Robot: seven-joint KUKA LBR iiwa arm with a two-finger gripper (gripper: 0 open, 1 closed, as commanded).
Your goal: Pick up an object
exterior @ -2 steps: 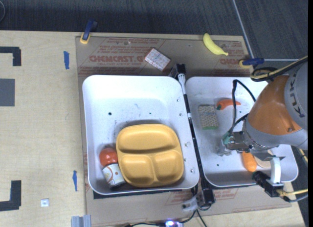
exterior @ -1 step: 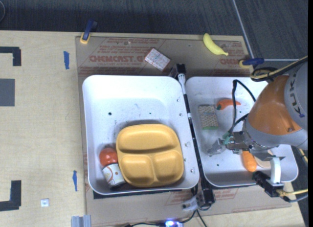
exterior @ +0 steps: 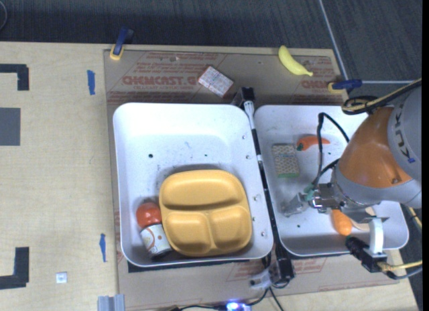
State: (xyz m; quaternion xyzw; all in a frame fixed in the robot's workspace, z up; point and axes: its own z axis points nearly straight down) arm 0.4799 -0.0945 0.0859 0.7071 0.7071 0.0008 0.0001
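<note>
My gripper (exterior: 297,204) hangs low over the left half of the right bin (exterior: 299,236), at the end of the grey and orange arm (exterior: 375,159). Just above it on the bin floor lies a small green-edged mesh pad (exterior: 285,160). An orange and white object (exterior: 310,143) rests further back, partly behind a black cable. Another orange object (exterior: 342,223) lies under the wrist, partly hidden by it. The left bin (exterior: 181,132) holds a yellow compartment tray (exterior: 203,210) and a red and white item (exterior: 151,226) beside it.
A yellow banana (exterior: 294,61) and a small patterned card (exterior: 214,80) lie on the cardboard behind the bins. Blue clamps (exterior: 120,41) hold the board's edges. A black divider strip (exterior: 258,162) runs between the bins.
</note>
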